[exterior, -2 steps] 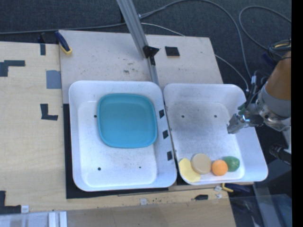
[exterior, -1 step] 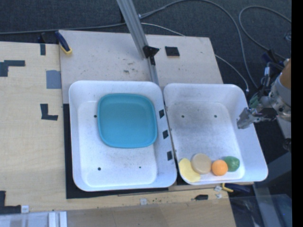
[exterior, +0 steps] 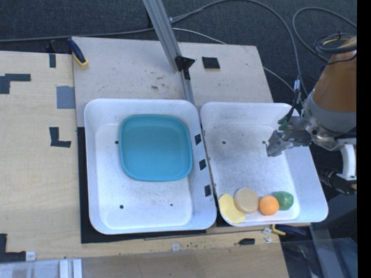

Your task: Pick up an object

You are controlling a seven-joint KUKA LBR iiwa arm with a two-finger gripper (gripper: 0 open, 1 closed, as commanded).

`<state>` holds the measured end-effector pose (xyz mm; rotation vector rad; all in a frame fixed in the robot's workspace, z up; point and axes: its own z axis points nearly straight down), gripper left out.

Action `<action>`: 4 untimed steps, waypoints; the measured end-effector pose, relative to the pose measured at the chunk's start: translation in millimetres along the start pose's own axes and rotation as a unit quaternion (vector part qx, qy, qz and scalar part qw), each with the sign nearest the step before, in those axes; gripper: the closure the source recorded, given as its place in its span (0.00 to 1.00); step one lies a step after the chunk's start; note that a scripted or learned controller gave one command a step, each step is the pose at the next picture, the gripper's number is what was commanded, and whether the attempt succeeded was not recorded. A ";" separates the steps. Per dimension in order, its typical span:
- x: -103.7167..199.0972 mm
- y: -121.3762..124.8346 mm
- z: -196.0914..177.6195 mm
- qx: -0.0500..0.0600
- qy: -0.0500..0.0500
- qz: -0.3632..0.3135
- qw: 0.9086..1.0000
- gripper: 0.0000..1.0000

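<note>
Four small objects lie in a row along the near edge of the right bin (exterior: 243, 126): a yellow piece (exterior: 230, 209), a tan round piece (exterior: 246, 200), an orange ball (exterior: 268, 205) and a green piece (exterior: 284, 199). My gripper (exterior: 277, 144) hangs over the right side of that bin, above and behind the row, with nothing seen between its fingers. The fingers point down and to the left.
A blue square plate (exterior: 155, 147) lies in the left bin (exterior: 101, 172). A slanted metal rail (exterior: 168, 36) runs down to the gap between the bins. Cables (exterior: 301, 22) trail at the far right behind the arm.
</note>
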<state>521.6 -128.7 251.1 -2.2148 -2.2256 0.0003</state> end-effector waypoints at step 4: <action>193.0 60.7 37.0 0.000 0.000 0.000 1.000 1.00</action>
